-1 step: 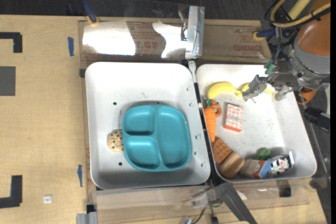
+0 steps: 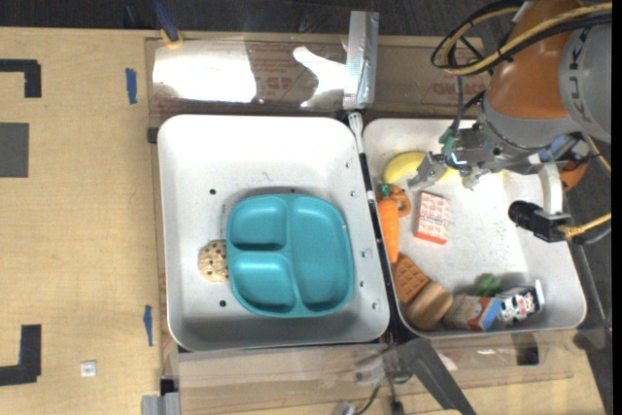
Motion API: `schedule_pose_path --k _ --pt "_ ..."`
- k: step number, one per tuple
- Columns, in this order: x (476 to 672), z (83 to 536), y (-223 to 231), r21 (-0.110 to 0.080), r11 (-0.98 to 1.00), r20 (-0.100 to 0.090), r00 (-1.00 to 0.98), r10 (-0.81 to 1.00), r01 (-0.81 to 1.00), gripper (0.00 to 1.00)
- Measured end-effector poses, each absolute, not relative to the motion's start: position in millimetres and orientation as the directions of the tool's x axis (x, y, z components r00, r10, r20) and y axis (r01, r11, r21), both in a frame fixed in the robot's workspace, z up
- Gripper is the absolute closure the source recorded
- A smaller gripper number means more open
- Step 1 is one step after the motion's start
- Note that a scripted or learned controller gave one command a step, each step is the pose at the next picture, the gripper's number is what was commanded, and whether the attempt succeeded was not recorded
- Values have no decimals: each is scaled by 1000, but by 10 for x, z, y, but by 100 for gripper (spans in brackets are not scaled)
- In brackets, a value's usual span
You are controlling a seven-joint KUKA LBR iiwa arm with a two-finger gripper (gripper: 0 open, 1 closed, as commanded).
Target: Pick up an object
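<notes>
Over the right bin (image 2: pixel 559 253) we go, and the nearest candidates sit at its upper left: a yellow lemon-like piece (image 2: pixel 402 166) against the bin's back-left corner, an orange carrot (image 2: pixel 389 224) lying lengthwise along the left wall, and a small red-and-white patterned box (image 2: pixel 433 216) just beside the carrot on the bin floor. The pincer (image 2: pixel 455 162) hangs low right there, above the yellow piece's right edge and just above the box. Whether it is apart or together, I cannot tell from this angle, and nothing is visibly caught in it. Behind it, the grey arm with its orange band (image 2: pixel 530 63) comes in from the right, cables looping over the top.

Down along the front of the same bin: a waffle-like brown piece (image 2: pixel 409 279), a rounded brown item (image 2: pixel 429 306) touching it, then a cluster with a green bit (image 2: pixel 487 285) and a small carton (image 2: pixel 512 305) with dark markings.

Over in the left bin (image 2: pixel 262 146), a teal divided plate (image 2: pixel 289 253) lies flat, with a cookie (image 2: pixel 213 260) tucked against its left edge. Both bins rest on the tan worktop (image 2: pixel 73 238).
</notes>
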State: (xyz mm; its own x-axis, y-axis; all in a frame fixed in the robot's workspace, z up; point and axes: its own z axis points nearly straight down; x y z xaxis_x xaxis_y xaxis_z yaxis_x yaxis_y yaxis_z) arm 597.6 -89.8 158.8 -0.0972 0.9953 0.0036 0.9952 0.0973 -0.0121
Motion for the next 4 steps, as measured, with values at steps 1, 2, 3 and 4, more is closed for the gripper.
schedule_pose_path --k 1,2,3,4 --pt "5943 864 -1203 5 -40 1 40 999 999 0" --pt "5616 870 -957 6 -1 0 1 1000 1000 0" --pt "5616 869 -957 6 -1 0 1 1000 1000 0" --pt "5723 907 -1190 0 6 0 -6 1000 1000 0"
